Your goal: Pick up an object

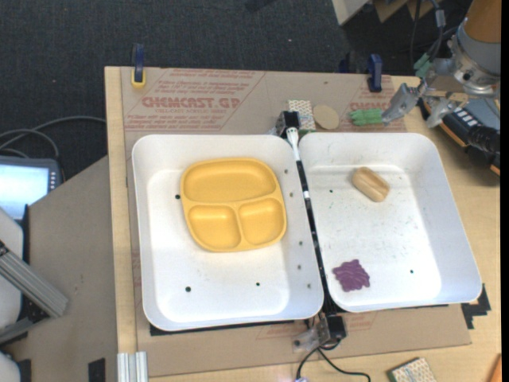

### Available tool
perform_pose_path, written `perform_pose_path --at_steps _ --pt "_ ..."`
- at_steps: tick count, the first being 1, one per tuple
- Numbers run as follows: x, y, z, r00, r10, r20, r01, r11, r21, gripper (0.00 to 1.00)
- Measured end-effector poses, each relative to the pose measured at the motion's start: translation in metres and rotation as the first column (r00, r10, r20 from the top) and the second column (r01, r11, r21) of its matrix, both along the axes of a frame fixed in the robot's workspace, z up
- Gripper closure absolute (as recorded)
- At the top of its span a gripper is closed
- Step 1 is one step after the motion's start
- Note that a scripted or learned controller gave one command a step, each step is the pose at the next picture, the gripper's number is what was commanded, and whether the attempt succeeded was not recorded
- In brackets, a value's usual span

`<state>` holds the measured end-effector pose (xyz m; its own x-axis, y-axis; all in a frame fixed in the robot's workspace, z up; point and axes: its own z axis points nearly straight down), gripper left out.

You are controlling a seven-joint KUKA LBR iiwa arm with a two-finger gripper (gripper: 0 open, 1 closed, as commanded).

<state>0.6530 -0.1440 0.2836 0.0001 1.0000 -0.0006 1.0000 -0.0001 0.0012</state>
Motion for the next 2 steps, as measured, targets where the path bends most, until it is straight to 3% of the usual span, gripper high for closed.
perform_pose_path --at_steps 1,2 --pt "-0.038 -0.048 -0.112 1.000 -0.005 -0.011 0.005 1.000 0.002 0.00" --pt "0.009 -0.007 -0.205 1.000 0.005 -0.003 -0.005 1.000 0.003 0.00"
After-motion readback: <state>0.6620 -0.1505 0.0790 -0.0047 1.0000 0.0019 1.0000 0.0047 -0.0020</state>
